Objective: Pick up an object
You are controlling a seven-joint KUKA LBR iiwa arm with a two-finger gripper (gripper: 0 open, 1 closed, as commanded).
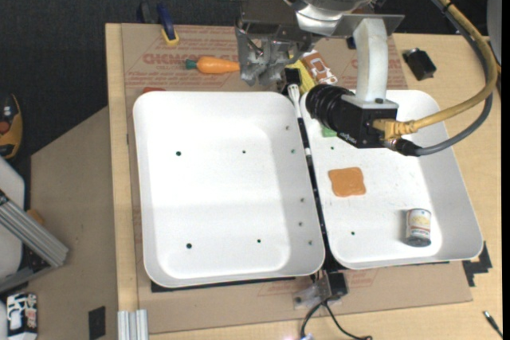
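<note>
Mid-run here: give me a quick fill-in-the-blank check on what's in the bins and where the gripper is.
1. The small can stands in the ____ bin.
2. The flat orange-brown patch lies in the same bin as the ____.
3. The toy carrot lies on the cardboard, ____ both bins.
4. The gripper is near the ____ edge of the bins.

Missing words: right; can; outside; far

Bright, even light; soft shadows
</note>
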